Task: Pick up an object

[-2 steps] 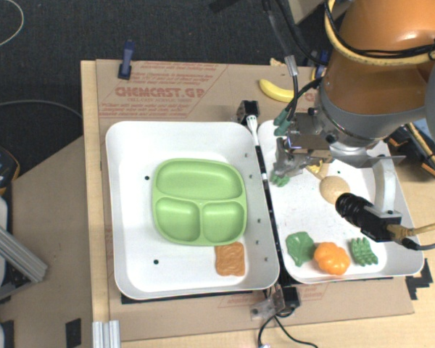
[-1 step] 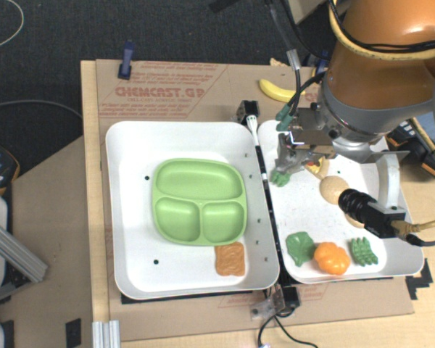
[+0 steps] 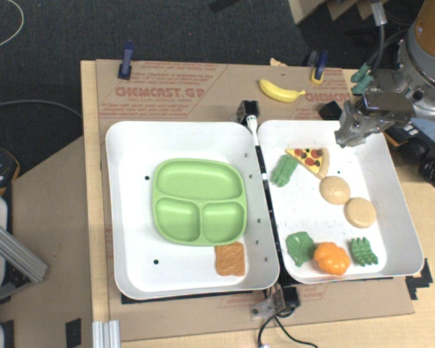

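Gripper point(image 3: 350, 138) hanging over the far right part of the right bin point(image 3: 402, 201), near its back rim, below the grey wrist. Finger spread impossible to tell from this slant; nothing seen between them, nothing seen touched.

Pizza slice point(image 3: 309, 158) nearest, lying flat on the bin floor just toward the near-left of the gripper, apart from it. Green bean pod point(image 3: 283, 170) just beside the slice, on its left, close to the divide between the bins. Two tan round cookies further forward: one point(image 3: 335, 190) below the slice, the other point(image 3: 360, 212) just to its near-right, the pair almost touching. Along the near rim, three pieces in a row: green leafy vegetable point(image 3: 299, 247), orange fruit point(image 3: 331, 258) touching or nearly touching it, and small ridged green piece point(image 3: 363, 252) on the right. All of these well apart from the gripper.

Left bin point(image 3: 123, 194) bearing a green divided plate point(image 3: 199, 200) at its centre, three compartments, with an orange-brown waffle-like piece point(image 3: 230, 259) on the bin floor just beyond the plate's near-right corner.

Yellow banana point(image 3: 280, 90) outside both bins, on the cardboard sheet point(image 3: 167, 96) behind the right bin, well left of the gripper.
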You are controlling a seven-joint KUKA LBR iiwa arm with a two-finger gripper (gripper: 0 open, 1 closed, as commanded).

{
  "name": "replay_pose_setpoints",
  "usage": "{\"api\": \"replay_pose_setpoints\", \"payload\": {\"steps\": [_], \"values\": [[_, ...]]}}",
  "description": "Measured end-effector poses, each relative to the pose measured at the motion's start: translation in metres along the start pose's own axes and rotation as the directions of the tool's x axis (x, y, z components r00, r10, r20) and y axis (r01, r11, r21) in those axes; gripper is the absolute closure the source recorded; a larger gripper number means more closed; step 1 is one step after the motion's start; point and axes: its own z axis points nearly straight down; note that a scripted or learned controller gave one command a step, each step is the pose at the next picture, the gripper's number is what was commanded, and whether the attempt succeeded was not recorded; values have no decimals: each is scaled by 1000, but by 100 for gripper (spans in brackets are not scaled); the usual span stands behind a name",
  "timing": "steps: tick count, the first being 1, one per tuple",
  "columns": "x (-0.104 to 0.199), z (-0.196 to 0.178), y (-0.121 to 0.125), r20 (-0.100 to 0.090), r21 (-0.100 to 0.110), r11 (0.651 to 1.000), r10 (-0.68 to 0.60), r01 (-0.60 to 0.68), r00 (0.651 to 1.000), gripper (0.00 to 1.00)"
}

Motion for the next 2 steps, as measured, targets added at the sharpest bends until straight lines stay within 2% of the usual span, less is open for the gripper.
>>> {"api": "replay_pose_setpoints", "payload": {"steps": [1, 2], "values": [[-3, 61, -2, 0, 18, 1000, -4, 4, 1000, 100], [71, -84, 0, -6, -8, 1000, -16, 16, 1000, 100]]}}
